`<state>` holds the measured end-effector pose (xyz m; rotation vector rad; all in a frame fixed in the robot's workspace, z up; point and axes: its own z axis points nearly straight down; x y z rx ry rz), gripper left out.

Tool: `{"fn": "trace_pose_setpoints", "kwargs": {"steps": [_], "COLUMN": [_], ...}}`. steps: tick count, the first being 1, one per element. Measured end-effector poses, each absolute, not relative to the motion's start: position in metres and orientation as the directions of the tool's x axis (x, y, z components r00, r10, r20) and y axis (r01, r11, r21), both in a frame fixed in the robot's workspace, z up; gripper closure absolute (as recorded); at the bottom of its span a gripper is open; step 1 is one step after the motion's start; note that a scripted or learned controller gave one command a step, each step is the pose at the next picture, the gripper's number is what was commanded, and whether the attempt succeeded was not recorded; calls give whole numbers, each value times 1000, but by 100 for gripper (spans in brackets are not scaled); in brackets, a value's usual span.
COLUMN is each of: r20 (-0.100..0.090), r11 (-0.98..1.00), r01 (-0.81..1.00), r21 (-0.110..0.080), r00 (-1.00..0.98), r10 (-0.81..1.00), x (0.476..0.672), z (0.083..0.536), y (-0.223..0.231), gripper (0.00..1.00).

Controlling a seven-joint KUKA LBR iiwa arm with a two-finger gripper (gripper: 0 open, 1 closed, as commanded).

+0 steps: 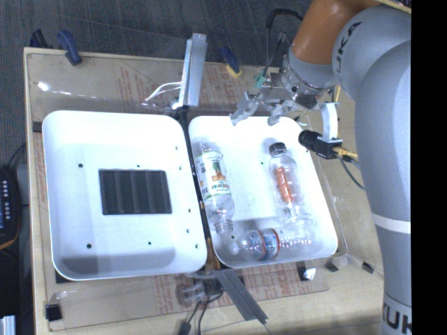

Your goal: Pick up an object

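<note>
Claw [258, 112] hangs over the far rim of the right bin [323, 201], fingers [241, 114] spread apart with nothing between them; no object held. The arm [380, 82] comes in from the right, orange band above the wrist.

Candidate objects all lie in the right bin: a clear bottle with a white and green label [213, 180] along the left wall, cap toward the near end; a clear bottle with an orange label and dark cap [284, 180] on the right side, cap toward the claw; a third bottle [269, 243] lying crosswise along the near wall, partly crumpled by the look of it. The left bin [63, 187] carries a dark ribbed rectangular pad [135, 191] on its floor; this one looks fixed, not a pick target.

Judgement: pick not yet begun; claw is well apart from every bottle, nearest being the orange-label one.

Risks from here: bottles are smooth, round and light, so they may roll or squirt out as the fingers shut; a grasp along the axis rather than across it would likely slip; the two bottles by the walls leave little finger room, so a finger could strike the bin wall; descending at the present spot meets the rim, not a bottle.
</note>
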<state>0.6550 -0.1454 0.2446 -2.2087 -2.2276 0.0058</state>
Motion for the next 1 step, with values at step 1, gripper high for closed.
{"fn": "trace_pose_setpoints", "kwargs": {"steps": [1], "r20": [2], "r11": [150], "r01": [989], "r21": [-4], "r00": [-150], "r10": [989], "x": [656], "z": [176], "y": [-202], "gripper": [0]}}
